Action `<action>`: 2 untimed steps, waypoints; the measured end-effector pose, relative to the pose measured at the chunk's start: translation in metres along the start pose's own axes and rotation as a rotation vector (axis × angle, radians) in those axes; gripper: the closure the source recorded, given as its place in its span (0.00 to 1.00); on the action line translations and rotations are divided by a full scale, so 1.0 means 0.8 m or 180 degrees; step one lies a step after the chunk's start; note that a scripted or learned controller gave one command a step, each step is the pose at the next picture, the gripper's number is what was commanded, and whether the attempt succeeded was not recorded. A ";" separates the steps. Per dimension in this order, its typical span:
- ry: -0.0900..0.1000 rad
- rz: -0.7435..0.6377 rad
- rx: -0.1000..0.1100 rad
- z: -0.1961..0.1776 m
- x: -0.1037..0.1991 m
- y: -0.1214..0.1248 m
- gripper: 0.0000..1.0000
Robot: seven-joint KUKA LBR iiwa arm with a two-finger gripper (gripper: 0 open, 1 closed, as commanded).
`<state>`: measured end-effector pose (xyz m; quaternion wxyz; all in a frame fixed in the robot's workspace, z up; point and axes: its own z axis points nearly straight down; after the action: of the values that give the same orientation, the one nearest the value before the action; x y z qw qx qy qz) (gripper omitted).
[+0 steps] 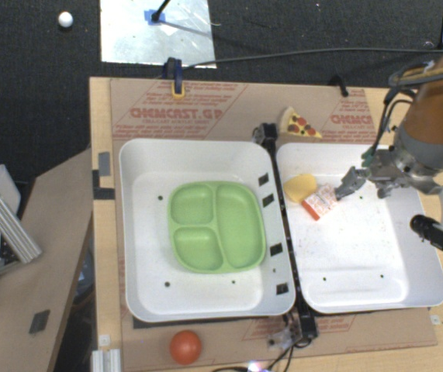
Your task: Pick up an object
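2 white bins | claw (pixel 351 183) by flat orange-white packet (pixel 320 201) | rounded yellow obj (pixel 299 186)

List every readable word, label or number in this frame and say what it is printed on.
"CHEMCAST GP": red print on the brown protective sheet under the bins, left of centre.
"CHEMC...": the same red print repeated at the sheet's upper right, cut off by the arm.
Smaller red lines beneath both: too blurred to read.
Red and white packet in the right bin: any print too small to read.

Arm cut off, gripper tips unclear

At three o'clock we see the arm (pixel 437 122) cropped by the frame edge; the gripper (pixel 351 183) tips blur against a small red-and-white packet (pixel 320 202).
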<state>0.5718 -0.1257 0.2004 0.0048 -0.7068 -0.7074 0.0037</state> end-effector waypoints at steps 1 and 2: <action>-0.0006 -0.0008 -0.0043 -0.009 0.000 0.004 0.00; -0.0004 -0.0004 -0.0041 0.065 0.007 0.006 0.00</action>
<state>0.5756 -0.1198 0.1483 -0.0003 -0.7064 -0.7078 -0.0003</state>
